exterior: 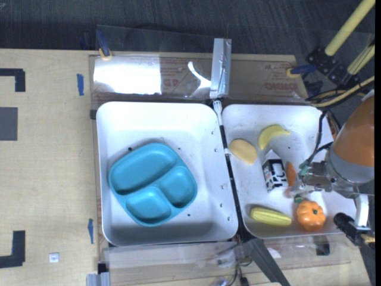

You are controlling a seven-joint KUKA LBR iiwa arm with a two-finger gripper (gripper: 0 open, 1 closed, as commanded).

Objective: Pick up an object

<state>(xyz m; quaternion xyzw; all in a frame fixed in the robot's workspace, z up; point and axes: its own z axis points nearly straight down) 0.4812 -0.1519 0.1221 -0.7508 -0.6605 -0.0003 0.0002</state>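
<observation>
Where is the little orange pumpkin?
The pumpkin sits in the right bin, near its front right corner, right of the yellow corn and just below the pincer.

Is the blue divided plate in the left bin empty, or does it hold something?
Empty. The blue divided plate lies flat in the left bin, and all three compartments show only bare blue surface.

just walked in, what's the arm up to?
The arm's gripper is down in the right bin, among a carrot, a small pumpkin and a black-and-white can. Nothing is visibly held. The left bin holds a blue divided plate.
</observation>
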